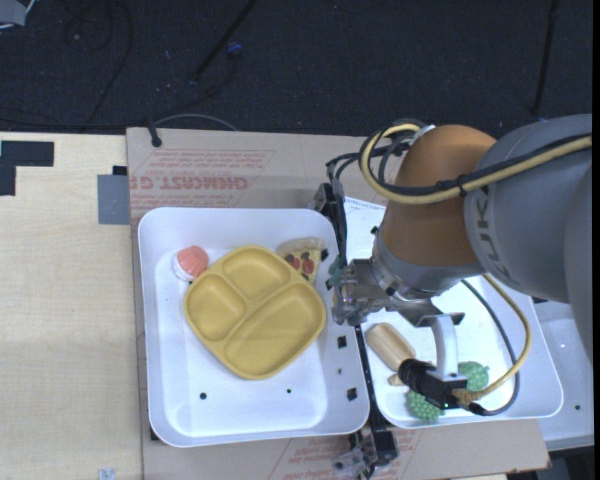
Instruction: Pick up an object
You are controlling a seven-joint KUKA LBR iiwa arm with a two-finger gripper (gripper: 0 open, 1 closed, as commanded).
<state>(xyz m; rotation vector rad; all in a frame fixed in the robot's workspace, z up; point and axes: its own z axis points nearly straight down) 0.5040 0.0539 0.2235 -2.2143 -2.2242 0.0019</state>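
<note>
A smooth yellow plastic divided plate (255,311) fills most of the left bin (170,408), with a pink-orange rounded toy (191,261) and a pizza-slice toy (302,256) at its far edge. The right bin (540,398) holds a tan wooden cylinder (390,345) and a knobbly green toy (470,376). Both glossy white bins sit on cardboard over a pale wooden bench (50,318), dark carpet behind; the gripper (342,303) hangs at the bins' shared wall, how far it is open I cannot tell.

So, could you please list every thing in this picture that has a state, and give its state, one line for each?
yellow divided plate: upright, tilted, in the left bin.
pink item: beside the plate's upper left edge.
pizza-slice toy: at the plate's upper right edge.
tan cylinder: lying in the right bin.
green item: in the right bin.
claw: over the bins' divider.
</note>
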